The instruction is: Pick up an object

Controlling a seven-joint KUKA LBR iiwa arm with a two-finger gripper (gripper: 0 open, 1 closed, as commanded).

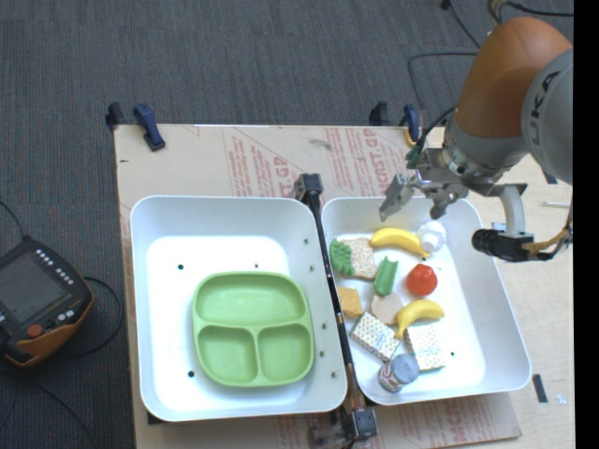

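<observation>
The fingers (395, 197) stood spread and bare, nothing between them, as the gripper (418, 199) hung over the far end of the right bin (496, 316). This looked like the approach step: no object was yet chosen or touched. Just below lay a curved, smooth yellow banana (401, 240) touching a small white piece (432, 238); nearer sat a round glossy tomato (421, 279), a 2nd banana (418, 313) and 2 flat patterned packets (374, 336). The next move probably called for a straight descent astride the banana's narrow width. The left bin (159, 251) held a matte green divided plate (253, 327).
</observation>
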